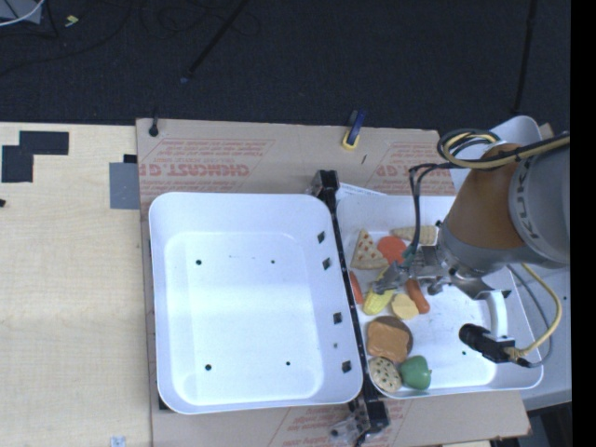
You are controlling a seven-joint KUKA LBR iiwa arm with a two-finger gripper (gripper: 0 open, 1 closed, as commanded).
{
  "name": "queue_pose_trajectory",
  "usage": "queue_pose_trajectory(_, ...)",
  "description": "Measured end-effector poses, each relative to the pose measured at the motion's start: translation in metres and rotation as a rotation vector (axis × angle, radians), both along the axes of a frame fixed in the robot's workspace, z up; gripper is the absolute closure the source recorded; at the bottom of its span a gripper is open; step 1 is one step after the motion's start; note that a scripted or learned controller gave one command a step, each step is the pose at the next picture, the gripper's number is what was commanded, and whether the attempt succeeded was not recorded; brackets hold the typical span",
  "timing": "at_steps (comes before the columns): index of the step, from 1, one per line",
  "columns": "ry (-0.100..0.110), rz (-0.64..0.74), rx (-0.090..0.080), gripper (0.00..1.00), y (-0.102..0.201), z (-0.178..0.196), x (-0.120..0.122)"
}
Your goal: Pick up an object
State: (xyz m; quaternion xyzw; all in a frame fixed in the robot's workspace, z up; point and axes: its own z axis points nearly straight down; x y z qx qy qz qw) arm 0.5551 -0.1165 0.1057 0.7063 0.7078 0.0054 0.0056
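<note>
Two-finger gripper (407,275) low in right white bin (466,366), amid toy food; finger spread not discernible, nothing seen held. Crowding it: tan wedge-shaped toy sandwich (368,250) at 10 o'clock, red toy tomato (392,247) at 11, yellow toy pieces (389,301) at 6, orange toy carrot (418,296) beside them. Farther toward 6: brown round toy bun (388,338), speckled round cookie (384,372), green toy pepper (415,372). Left white bin (237,301) at 9. Both on cardboard sheet (242,161) over pale wooden bench (65,287); dark floor (279,45) at 12.
</note>
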Motion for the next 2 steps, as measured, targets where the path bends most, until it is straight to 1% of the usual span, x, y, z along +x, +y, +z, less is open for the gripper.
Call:
queue_pose_trajectory(1, 0.011, 0.001, -0.003, 0.00, 0.0307, -0.0168, 0.0301)
queue_pose_trajectory(2, 0.021, -0.005, 0.001, 1.00, 0.0293, -0.0084, 0.0268)
